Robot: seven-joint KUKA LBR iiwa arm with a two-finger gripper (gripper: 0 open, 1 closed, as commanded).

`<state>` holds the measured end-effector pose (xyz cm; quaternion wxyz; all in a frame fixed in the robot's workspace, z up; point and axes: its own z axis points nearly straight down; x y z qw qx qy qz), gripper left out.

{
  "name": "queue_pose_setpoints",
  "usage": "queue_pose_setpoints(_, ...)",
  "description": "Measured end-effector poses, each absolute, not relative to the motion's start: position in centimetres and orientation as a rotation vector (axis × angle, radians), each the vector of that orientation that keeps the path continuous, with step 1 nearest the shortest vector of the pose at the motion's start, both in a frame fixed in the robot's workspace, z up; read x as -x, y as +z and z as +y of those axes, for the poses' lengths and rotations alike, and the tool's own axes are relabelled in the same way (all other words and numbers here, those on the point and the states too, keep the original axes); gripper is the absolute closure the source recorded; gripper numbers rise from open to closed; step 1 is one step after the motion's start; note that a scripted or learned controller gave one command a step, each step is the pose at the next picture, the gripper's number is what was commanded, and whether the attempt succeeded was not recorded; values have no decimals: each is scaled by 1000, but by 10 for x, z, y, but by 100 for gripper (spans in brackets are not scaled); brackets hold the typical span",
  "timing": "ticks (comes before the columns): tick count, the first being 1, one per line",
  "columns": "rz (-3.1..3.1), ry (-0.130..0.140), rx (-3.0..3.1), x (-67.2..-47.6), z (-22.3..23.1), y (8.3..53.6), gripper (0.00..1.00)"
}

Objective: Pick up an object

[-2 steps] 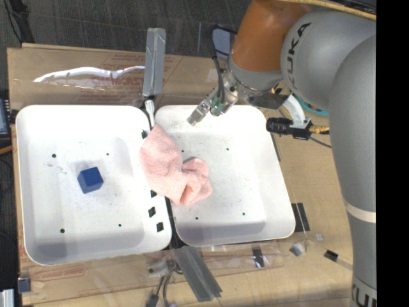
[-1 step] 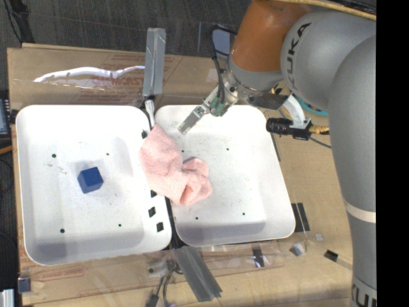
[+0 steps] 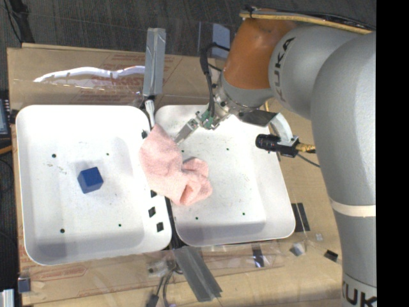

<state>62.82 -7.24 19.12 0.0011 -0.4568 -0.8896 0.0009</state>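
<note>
While arm [image 3: 319, 94] reaches in over right bin [image 3: 255, 203], claw [image 3: 186, 130] sits low near that bin's far-left corner, just beside pink cloth [image 3: 176, 168]. Claw state: cannot tell, too small and foreshortened. Cloth lies directly below-left of claw, crumpled, draped across divide between bins, upper edge touching or nearly touching claw tip. Judged light, soft, limp; best pinched at raised fold, not flat edge. Left bin [image 3: 38, 222] farther left holds blue cube [image 3: 90, 179], well apart from claw: rigid, small, easier squeeze.
</note>
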Motion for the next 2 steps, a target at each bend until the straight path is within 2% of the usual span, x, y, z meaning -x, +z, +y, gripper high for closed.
queue_pose_setpoints(1,-2835,2,1346,-632,-109,95,0)
queue_pose_setpoints(2,-2919,1,1157,-573,-114,92,0)
